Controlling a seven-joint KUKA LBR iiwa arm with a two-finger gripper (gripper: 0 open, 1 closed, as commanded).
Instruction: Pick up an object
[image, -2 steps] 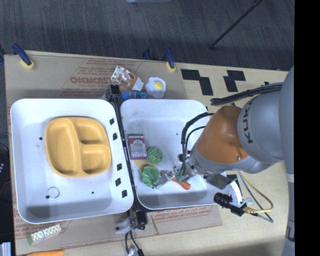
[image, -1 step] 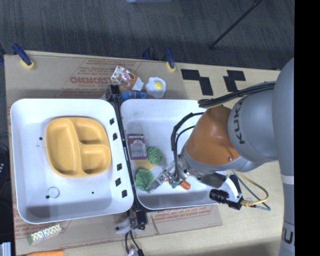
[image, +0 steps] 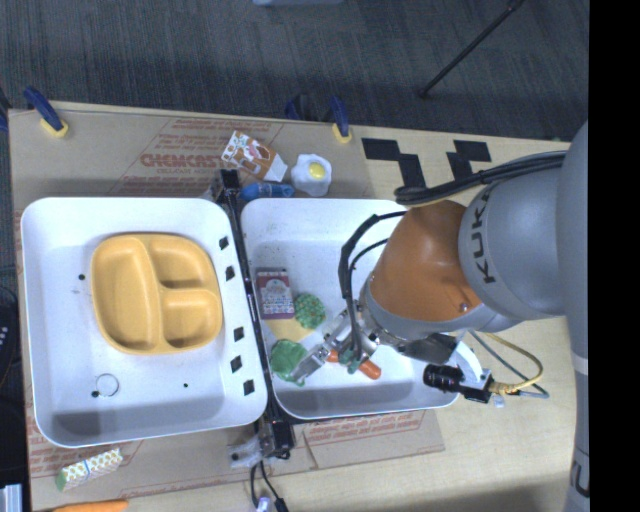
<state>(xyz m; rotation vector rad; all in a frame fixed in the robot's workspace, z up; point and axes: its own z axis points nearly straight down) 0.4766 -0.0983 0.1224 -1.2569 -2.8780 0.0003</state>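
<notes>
arm (image: 520, 250) cut off at right edge, hand (image: 340, 352) fingers' state unclear

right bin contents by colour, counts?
Green: 2, one mid-bin, one at the gripper
Red: 1, packet
Orange: 1, small piece
Total: 4 visible; the arm hides part of the bin.

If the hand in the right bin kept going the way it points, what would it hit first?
The hand points toward the view's left and down into the right bin. First contact would probably be the green object right at its tip, then the bin floor. Depth is hard to judge from above.
</notes>
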